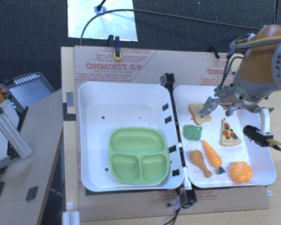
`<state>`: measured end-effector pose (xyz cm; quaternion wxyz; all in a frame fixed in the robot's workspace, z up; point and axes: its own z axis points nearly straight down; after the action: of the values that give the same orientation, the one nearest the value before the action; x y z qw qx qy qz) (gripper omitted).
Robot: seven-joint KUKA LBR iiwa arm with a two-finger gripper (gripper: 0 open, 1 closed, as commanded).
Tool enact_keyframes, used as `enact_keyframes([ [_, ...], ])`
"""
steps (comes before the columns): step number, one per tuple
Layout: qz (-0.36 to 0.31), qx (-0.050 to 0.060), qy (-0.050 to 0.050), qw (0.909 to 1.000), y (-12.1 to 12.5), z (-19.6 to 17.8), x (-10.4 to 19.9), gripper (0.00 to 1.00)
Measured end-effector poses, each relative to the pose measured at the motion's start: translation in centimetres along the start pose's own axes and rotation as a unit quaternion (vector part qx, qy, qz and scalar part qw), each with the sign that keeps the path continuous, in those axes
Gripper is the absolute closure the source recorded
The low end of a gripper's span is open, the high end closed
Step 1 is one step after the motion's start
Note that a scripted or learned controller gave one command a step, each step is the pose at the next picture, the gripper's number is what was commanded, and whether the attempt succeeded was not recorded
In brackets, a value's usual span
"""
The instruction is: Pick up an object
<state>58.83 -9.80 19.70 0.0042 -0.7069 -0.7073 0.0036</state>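
The right bin (267, 165) holds several toy foods. A tan bread slice (195, 115) lies at its upper left, with a green leaf piece (192, 132) just below it. A pizza slice (230, 134) sits mid-bin. An orange carrot (211, 153), a brown drumstick (200, 162) and an orange fruit (241, 171) lie near the front. My gripper (220, 108) hangs over the upper part of this bin, open. One finger is above the bread slice's right edge, the other above and to the right of the pizza slice. Nothing sits between the fingers.
The left bin (98, 125) holds a green divided plate (139, 154) toward its front. A black divider strip (173, 125) runs between the bins. A black cable fitting (255, 136) hangs at the arm's right side, over the right bin.
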Motion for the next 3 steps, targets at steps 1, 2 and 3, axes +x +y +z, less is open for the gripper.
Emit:
enact_keyframes([
  [1, -0.001, -0.006, -0.001, 1.0, 0.3, -0.7, 0.0, 0.0],
  [2, -0.001, -0.005, 0.0, 1.0, 1.1, 3.9, -0.1, 0.0],
  [3, 0.0, -0.005, 0.0, 1.0, 1.1, 9.9, -0.7, 0.0],
])
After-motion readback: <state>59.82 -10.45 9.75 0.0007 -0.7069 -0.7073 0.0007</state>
